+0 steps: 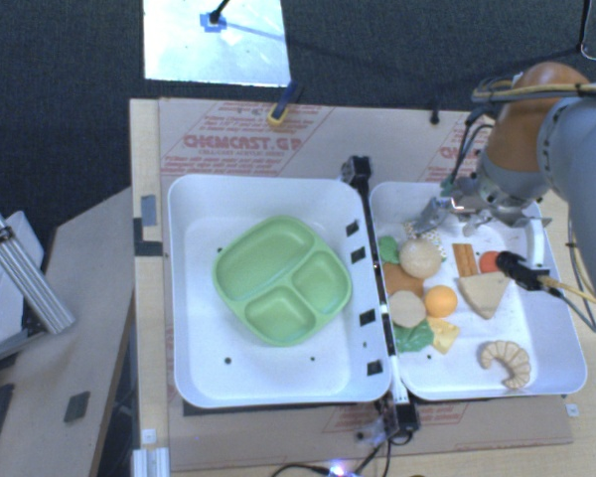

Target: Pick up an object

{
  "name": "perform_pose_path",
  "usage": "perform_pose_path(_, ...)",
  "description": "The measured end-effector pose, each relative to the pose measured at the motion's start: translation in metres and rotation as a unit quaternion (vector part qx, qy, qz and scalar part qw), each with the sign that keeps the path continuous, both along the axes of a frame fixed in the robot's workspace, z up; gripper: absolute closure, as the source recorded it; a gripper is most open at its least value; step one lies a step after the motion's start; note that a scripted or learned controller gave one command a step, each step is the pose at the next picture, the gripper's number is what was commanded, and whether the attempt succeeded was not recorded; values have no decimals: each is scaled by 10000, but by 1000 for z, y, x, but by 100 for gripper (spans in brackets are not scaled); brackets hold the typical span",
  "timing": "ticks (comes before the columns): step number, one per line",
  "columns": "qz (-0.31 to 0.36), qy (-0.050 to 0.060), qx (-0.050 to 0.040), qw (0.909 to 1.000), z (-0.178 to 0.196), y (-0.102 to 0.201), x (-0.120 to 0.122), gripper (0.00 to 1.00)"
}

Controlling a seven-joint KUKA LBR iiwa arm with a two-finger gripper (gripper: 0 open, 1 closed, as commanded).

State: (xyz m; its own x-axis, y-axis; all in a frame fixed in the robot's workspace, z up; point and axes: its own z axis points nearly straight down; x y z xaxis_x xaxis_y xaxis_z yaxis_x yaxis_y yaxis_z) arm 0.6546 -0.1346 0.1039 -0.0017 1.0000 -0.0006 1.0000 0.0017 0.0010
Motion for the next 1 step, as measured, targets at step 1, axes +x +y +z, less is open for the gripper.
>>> perform_pose_path(1,7,-18,5,10000,-15,0,3,0)
